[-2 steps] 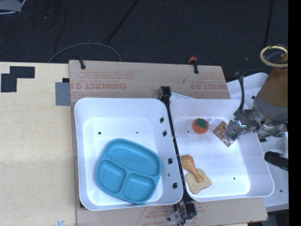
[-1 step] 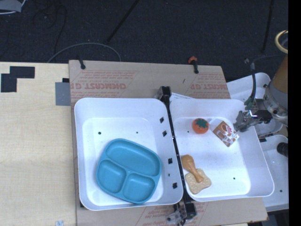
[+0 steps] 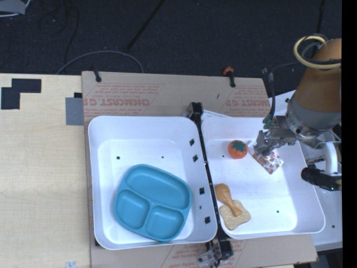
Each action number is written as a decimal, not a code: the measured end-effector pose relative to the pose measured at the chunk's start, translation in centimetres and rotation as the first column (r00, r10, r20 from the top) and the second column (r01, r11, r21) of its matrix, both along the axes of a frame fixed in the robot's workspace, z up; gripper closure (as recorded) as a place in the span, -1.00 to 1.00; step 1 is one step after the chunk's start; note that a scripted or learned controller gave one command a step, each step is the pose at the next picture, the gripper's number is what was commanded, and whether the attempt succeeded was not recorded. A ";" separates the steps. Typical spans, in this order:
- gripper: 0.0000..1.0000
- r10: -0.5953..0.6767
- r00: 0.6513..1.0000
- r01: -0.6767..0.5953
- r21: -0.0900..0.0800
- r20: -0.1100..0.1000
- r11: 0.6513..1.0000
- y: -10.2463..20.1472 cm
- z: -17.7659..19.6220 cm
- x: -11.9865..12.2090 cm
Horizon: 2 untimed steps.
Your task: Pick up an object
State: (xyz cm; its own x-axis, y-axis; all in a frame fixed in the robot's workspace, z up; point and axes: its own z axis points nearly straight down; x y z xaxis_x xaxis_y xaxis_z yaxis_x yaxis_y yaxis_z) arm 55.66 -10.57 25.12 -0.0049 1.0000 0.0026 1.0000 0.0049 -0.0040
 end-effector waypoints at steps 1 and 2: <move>1.00 0.000 1.000 0.000 -0.001 0.002 1.000 5.0 -0.9 2.1; 1.00 -0.001 1.000 0.001 -0.001 0.000 1.000 10.2 -2.3 3.3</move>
